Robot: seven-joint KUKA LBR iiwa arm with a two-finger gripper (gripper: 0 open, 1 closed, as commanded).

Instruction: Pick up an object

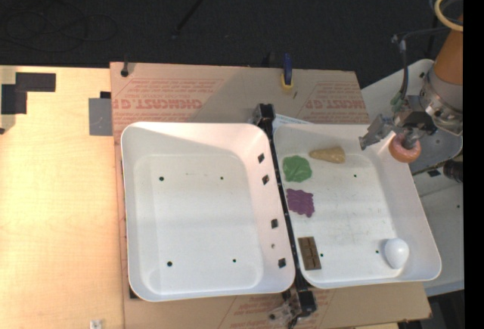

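In the near right corner of the right bin (423, 259) lies a white rounded object (394, 252), pale against the pale floor and close under the bin wall. By the near left of the same bin, against the divider, sits a brown ridged block (308, 252). Farther in lies a purple clump (300, 202), then a green clump (296, 168) just beyond it, and a tan lump (327, 156) a little to the right of that. The left bin (136, 169) shows bare floor.

At the far right edge of the right bin, the gripper (404, 140) hangs over the rim with an orange-red ball (404, 150) at its tip (the ball seems to sit between the fingers, so I judge it clamped on it).

The risk, as I judge it, is a weak hold: a round ball pinched at the fingertips may roll out if the arm swings quickly. Falling here, it could strike the rim and bounce outside the bin onto the bench, where another try may not reach it.
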